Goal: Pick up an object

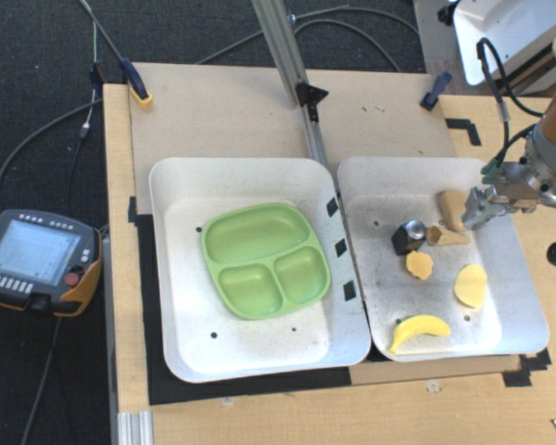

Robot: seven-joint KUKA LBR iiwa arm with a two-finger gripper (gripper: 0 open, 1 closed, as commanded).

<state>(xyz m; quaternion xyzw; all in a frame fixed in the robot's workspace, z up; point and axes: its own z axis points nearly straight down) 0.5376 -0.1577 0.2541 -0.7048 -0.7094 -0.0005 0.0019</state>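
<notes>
We look down on two white bins side by side. The left bin holds a green divided plate. The right bin holds a banana at its lower edge, a yellow slice, an orange piece, a black and silver object and a tan block. At the frame's right, the gripper hangs just beside the tan block; whether it is open or closed, we cannot tell.
</notes>
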